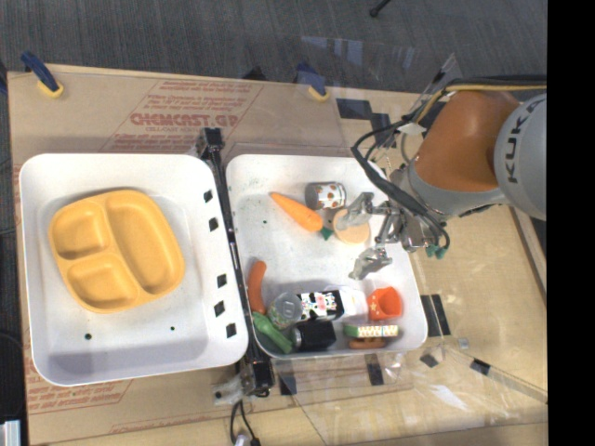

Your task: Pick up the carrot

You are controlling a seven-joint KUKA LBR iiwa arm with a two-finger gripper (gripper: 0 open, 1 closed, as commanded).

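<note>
1. Camera view looks down on two shallow white plastic bins side by side on a cardboard-covered bench; the left bin [37,249] has smooth rounded corners and holds a glossy yellow plastic tray with three compartments [116,249].
2. The smooth orange tapered carrot with a small green stub at its thick end [297,211] lies flat in the upper middle of the right bin [244,179], its pointed tip aimed up-left and nothing touching it.
3. Just beside its green end sit a pale round disc [351,228] and a small printed metal can [325,194].
4. The metallic two-finger gripper [370,264] hangs over the bin's right side, near the disc and apart from the carrot; whether its claw is apart or together cannot be told.
5. The grey arm with its orange band [460,142] is cut off at the right.
6. Along the bin's lower edge lies a tight clutter: a red-orange sausage shape [257,286], a black-and-white carton [318,304], an orange cup [385,302] and green pieces too jumbled to identify.
</note>
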